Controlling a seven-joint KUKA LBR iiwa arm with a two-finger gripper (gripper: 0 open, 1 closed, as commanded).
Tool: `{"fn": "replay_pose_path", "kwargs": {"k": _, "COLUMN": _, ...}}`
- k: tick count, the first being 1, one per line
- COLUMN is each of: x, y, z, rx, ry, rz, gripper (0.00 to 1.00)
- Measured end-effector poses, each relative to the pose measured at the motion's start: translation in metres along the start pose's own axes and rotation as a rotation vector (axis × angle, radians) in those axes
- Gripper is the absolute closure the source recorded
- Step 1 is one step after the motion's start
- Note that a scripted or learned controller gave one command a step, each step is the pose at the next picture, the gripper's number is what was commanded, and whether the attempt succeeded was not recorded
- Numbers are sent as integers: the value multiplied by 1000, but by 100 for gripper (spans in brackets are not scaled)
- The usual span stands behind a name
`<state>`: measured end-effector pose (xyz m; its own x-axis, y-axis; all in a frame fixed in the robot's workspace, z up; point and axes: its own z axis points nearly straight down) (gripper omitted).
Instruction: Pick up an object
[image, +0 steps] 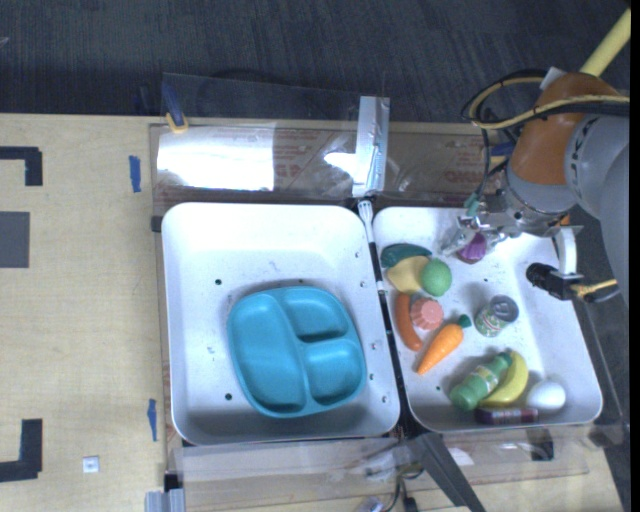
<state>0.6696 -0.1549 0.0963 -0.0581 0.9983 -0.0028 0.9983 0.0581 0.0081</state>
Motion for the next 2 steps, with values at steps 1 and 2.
{"fn": "replay_pose_path", "kwargs": {"k": 1, "x": 0, "y": 1, "z": -10, "rx": -4, "ry": -1, "rz": -1, "gripper": 100}}
{"fn": "replay_pose_path", "kwargs": {"k": 2, "x": 74, "y": -20, "z": -91, "rx": 2, "ry": 3, "rz": 13, "gripper": 100}}
